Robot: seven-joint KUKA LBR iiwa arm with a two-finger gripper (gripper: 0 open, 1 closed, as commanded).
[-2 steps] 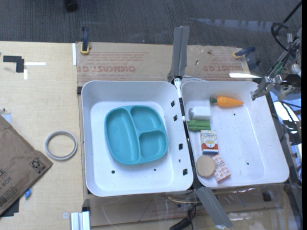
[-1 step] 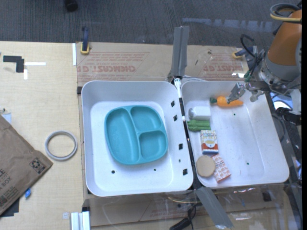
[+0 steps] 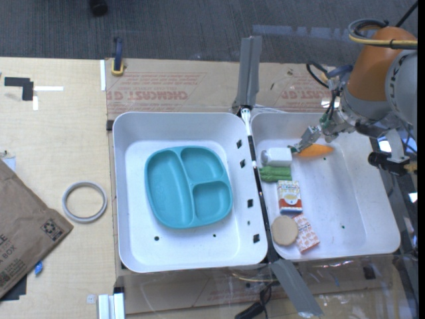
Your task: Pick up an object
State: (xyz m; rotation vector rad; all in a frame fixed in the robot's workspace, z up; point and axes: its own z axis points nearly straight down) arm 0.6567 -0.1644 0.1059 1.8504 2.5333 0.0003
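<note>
Right now, as seen from beside the worktop [image 3: 53, 131]:
Hand: the hand [image 3: 311, 138] is low in the right bin [image 3: 352, 198], near its back edge; whether it is wide or narrow I cannot tell.
Carrot: an orange carrot [image 3: 313, 150] lies just beside the hand, at its tip; whether they touch I cannot tell.
Other things: a white block [image 3: 276, 156], a green piece [image 3: 275, 173], a small box [image 3: 289, 197], a tan disc [image 3: 285, 230] and a packet [image 3: 306, 234] run down the bin's left side.
Left bin: the left bin [image 3: 133, 198] bears a teal tray [image 3: 188, 187].
Writing: the cardboard [image 3: 166, 85] behind reads "CHEMCZT" upside down; the box label is too small to read.
Worktop: a tape ring [image 3: 84, 201] lies left of the bins.
</note>
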